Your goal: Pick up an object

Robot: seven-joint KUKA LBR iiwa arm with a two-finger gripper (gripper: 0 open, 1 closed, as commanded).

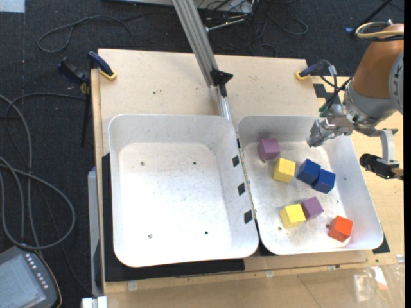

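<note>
Gripper (319,135) hovers near the right white plastic bin's (366,197) far rim; whether its fingers are spread I cannot tell. Best target: the nearer blue cube (309,170) just below the fingers, approached squarely, avoiding its touching blue neighbour (325,180).

Even, bright overhead light, soft shadows, slightly soft focus; the bins (173,127) look perhaps mildly overexposed.

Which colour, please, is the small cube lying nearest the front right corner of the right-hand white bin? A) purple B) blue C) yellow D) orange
D: the small orange cube sits nearest the front right corner of the right-hand shallow white bin, beyond the purple cube and the yellow cube.
</note>
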